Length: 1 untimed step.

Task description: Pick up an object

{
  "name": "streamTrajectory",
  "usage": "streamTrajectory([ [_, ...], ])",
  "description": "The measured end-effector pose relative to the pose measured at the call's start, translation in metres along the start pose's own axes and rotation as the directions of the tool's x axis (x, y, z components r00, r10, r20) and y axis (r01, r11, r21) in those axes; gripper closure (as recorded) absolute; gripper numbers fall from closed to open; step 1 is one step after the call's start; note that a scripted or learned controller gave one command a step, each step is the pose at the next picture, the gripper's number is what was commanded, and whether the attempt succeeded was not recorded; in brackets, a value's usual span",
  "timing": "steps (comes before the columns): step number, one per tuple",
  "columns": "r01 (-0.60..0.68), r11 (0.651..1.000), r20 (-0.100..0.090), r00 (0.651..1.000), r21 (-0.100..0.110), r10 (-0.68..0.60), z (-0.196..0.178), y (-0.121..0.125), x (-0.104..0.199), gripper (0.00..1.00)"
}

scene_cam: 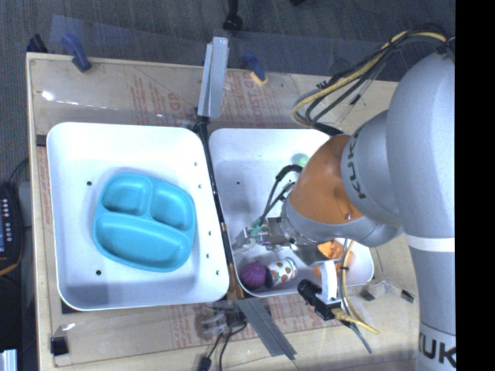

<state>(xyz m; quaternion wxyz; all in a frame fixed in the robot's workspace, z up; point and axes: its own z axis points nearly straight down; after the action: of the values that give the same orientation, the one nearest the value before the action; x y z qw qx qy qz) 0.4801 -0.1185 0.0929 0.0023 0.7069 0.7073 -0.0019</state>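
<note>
Two small things, a purple ball (253, 273) and a printed can (283, 270), lie touching at the right bin's (232, 176) near edge just below the gripper (259, 234), whose opening I cannot tell, so a straight descent over one, clear of the wall, seems wisest

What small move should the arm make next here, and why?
Probably a short move toward the near edge, then a descent: the claw hangs in the right bin just above the purple ball and small patterned can, with nothing visibly held.
</note>
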Motion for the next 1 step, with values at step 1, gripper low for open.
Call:
streamTrajectory([
  [1,0.001,1.000,0.000,1.000,-0.001,-0.001,0.0001,0.0533,0.0024,0.00],
])
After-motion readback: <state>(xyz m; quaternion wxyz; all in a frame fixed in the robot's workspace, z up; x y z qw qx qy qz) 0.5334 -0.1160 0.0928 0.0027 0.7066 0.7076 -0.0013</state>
